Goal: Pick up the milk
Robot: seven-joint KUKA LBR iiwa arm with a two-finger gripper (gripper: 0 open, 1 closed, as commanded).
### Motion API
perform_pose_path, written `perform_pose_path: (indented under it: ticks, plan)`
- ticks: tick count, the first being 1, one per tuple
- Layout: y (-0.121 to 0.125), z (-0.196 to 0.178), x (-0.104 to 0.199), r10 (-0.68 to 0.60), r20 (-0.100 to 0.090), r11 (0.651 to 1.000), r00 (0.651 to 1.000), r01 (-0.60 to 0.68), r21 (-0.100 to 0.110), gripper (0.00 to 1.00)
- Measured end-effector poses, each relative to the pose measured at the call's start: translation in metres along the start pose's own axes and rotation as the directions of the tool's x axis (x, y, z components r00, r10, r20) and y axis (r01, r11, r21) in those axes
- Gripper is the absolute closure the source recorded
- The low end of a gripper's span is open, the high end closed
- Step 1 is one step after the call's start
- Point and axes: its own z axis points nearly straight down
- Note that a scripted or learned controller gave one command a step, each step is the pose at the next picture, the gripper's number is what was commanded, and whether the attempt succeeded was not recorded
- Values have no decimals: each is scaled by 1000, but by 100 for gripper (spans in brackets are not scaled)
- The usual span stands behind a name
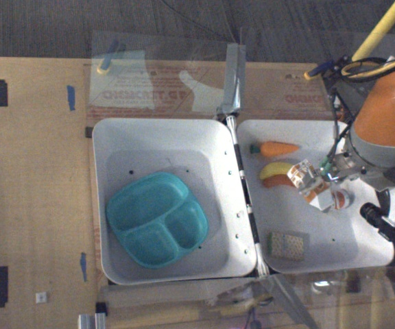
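Observation:
The milk (324,199) is a small white carton with orange markings. It lies tipped in the middle of the right bin (362,249), just right of the banana. My gripper (306,177) reaches in from the right and hovers low over the carton's upper left end, close to it or touching. The grey wrist and the orange band (382,115) hide the bin's far right side. The view does not show whether the carton sits between the gripper's tips.
An orange carrot (275,149) and a yellow banana (276,172) lie left of the gripper. A speckled green-grey sponge (286,244) rests near the right bin's front. The left bin (115,142) holds a teal divided plate (156,218).

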Motion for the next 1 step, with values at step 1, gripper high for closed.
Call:
perform_pose_path:
  ticks: [1]
  plan:
    - [4, -19, 75, -78, -3, 997, 997, 78, 3, 100]
